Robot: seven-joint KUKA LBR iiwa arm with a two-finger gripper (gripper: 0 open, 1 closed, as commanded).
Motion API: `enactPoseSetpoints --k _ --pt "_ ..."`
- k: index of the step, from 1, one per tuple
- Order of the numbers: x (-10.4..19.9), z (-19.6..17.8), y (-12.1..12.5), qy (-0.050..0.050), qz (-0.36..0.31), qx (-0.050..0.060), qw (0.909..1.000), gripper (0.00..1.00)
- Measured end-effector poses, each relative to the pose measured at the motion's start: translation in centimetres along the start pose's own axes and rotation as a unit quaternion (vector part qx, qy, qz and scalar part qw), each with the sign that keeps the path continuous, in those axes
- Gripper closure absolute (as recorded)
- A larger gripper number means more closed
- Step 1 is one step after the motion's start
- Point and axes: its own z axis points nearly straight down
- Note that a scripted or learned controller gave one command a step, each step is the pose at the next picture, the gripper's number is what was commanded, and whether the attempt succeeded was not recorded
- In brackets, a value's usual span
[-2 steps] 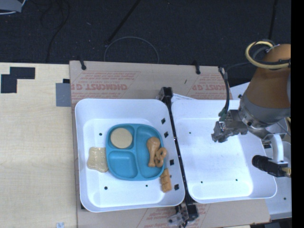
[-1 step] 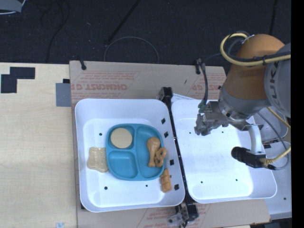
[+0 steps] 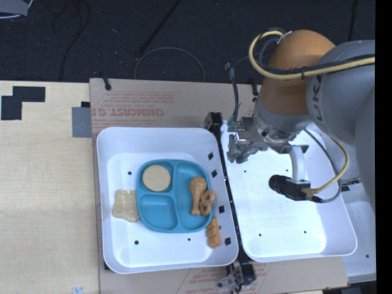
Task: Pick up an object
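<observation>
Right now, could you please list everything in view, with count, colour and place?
Left shallow plastic bin: one, white, mid-bench.
Right shallow plastic bin: one, white, beside it, under the arm.
Divided plastic plate: one, blue, in left bin.
Round flat biscuit: one, tan, plate's upper left compartment.
Knobbly toy food pieces: seemingly two, brown, plate's right compartment.
Bread-like slice: one, cream, beside plate's left edge.
Lumpy piece: one, orange-brown, by plate's lower right corner.
Gripper: one, grey, over right bin's upper left corner.
Arm: one, grey, orange band.
</observation>
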Motion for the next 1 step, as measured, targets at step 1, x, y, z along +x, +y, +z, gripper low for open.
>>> enactPoseSetpoints --k 1 --pt "5.30 1.77 1.99 0.000 0.001 0.001 1.0000 1.00"
